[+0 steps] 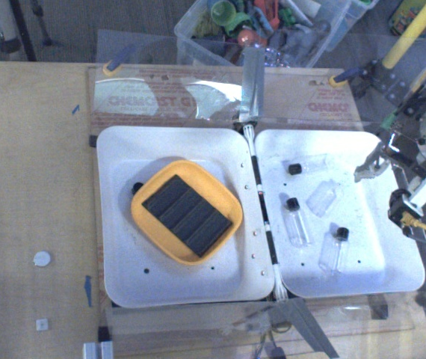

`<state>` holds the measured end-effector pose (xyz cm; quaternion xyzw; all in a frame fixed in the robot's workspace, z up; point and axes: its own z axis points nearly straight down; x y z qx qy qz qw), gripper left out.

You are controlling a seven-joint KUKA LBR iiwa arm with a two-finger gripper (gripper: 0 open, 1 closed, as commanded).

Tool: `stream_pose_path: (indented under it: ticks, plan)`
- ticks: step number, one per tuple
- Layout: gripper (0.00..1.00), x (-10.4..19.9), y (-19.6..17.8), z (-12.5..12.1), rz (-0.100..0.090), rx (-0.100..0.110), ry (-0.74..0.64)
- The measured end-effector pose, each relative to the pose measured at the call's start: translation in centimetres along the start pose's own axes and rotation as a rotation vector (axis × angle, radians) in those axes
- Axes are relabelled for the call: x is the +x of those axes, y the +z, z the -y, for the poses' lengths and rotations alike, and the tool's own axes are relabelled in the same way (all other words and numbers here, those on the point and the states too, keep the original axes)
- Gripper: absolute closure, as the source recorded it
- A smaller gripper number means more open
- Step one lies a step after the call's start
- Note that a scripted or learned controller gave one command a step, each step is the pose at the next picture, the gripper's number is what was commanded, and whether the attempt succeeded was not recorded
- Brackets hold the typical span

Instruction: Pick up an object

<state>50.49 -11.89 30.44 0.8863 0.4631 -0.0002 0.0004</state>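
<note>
The left bin point(116, 223) holds a yellow rounded-square object point(187, 212) with a black ribbed panel on top. In the right bin point(392, 271) lie small clear vials: one with a black cap point(295, 219) near the divider, another capped one point(333, 248) toward the front, and a clear one point(321, 198) in the middle. A small black-capped piece point(294, 169) sits further back. My gripper point(370, 167) hangs over the right bin's right rim, apart from all the vials. I see nothing in it.
A metal strip point(252, 88) stands upright at the back between the bins. Behind it lie a cardboard sheet point(168, 99) and a clear tub of toys point(273, 13). Cables and arm parts point(415, 193) crowd the right edge.
</note>
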Motion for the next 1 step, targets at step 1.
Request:
stream_pose_path:
  ticks: [1]
  plan:
    - [0.00,2.01,12.99,0.94,0.000,0.003,-0.079]
